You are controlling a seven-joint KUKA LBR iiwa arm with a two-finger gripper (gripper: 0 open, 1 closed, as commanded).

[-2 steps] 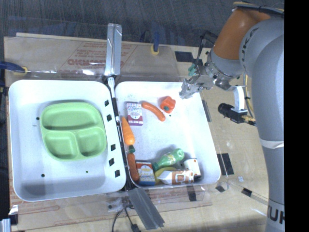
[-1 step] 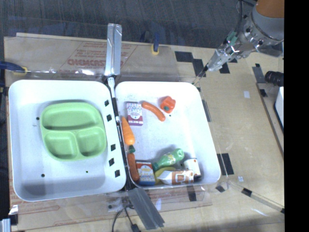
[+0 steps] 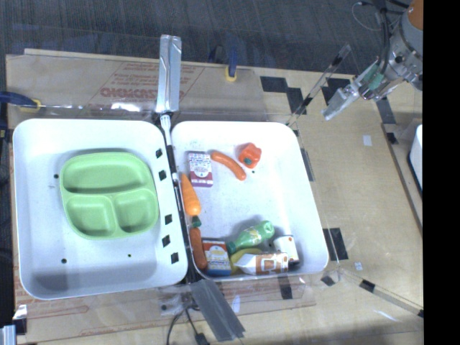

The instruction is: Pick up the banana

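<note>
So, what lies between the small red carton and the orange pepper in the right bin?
In the camera view, a reddish-orange sausage lies between the carton and the pepper.

Green divided tray [image 3: 109, 194] sits in left bin [image 3: 36, 264]. In right bin [image 3: 287, 185], relative to tray: carrot [image 3: 190, 196] just right, red carton [image 3: 200, 169] beyond it, orange pepper [image 3: 249, 154] farther right, green bottle [image 3: 251, 235] lower right.
</note>
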